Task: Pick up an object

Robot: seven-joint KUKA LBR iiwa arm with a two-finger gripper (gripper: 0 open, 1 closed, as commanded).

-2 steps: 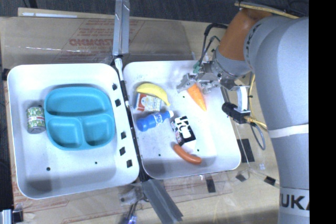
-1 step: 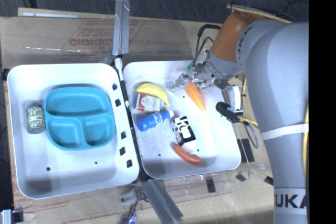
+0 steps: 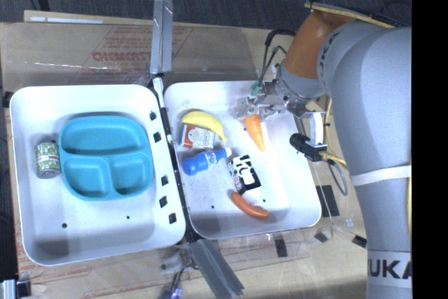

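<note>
From the fixed camera above the bench, the grey arm (image 3: 364, 115) comes in from the right and takes up most of that side; its lower part is cut off at the bottom edge, where only part of the maker's lettering shows. The orange band (image 3: 308, 49) sits above the wrist, and below it the gripper (image 3: 260, 103) hangs over the upper right part of the right bin (image 3: 308, 210). The tool head is a small tangle of metal and cables against white plastic, so whether it is spread or closed cannot be told, and nothing can be made out inside it.

Just below the gripper, almost touching its tip, lies an orange carrot (image 3: 255, 132), pointing down and slightly right. To the gripper's left and a little lower is a yellow banana (image 3: 204, 122), curved over a small red and white carton (image 3: 197, 138) whose print is too small to read. Below that, further from the tool, a blue bottle (image 3: 204, 161) lies on its side with its white cap toward a black and white packet (image 3: 244, 174). Furthest below the gripper, near the bin's front wall, lies an orange-red sausage-shaped piece (image 3: 250, 206).

Well to the gripper's left, across the divider between the bins, the left bin (image 3: 91, 238) holds a blue compartment tray (image 3: 106, 156) and, beside the tray's far side, a small green-labelled can (image 3: 47, 158) on its side. A metal bar (image 3: 162, 35) rises behind the gap between the bins.
</note>
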